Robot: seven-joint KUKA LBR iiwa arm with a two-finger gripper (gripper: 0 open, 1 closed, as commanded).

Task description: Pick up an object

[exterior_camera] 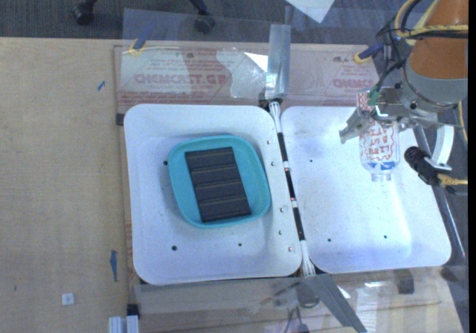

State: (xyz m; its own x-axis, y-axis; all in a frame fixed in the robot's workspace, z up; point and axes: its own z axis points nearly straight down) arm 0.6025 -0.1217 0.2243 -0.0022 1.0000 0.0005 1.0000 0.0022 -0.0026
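Fingers (372, 125) at the end of my arm (439, 34) are clamped on a clear plastic bottle (378, 147), gripping it near its upper end at the right of the frame. From my remote station I see the bottle hanging upright below them, long axis running top to bottom in the picture, its capped neck pointing down toward the lower edge. Red lettering covers its label. It hangs over the upper right part of the right bin (349, 235); I cannot tell whether it touches the bin floor. Well apart, in the left bin (149, 250), a teal tray (176, 190) lies flat at center with a dark ribbed block (217, 183) resting in it. Both bins sit side by side on the table (52, 175).
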